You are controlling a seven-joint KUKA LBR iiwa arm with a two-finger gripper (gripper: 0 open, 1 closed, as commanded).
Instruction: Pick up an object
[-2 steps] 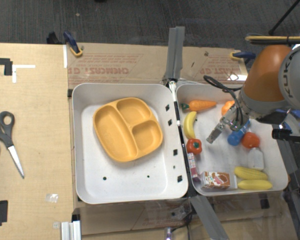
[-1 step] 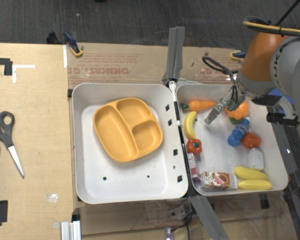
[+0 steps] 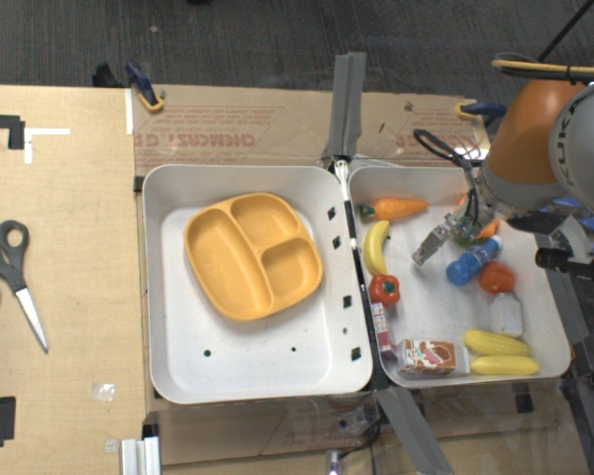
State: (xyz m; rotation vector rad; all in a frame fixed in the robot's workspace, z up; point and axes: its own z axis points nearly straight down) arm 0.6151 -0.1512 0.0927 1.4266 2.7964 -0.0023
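A pair of scissors (image 3: 15, 275) is seen on the wooden bench (image 3: 59, 364) at the left, and a blue clamp (image 3: 144, 85) is fixed near the cardboard sheet (image 3: 238, 127).

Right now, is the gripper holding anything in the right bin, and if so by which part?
Cannot be told. The gripper sits low in the right bin, beside the blue bottle, but the view does not settle whether anything is between its jaws.

The gripper (image 3: 438, 242) hangs over the right bin (image 3: 431, 300), near its far edge, just beside a blue bottle (image 3: 472, 262). A yellow divided plate (image 3: 253, 254) fills the left bin (image 3: 178, 354).
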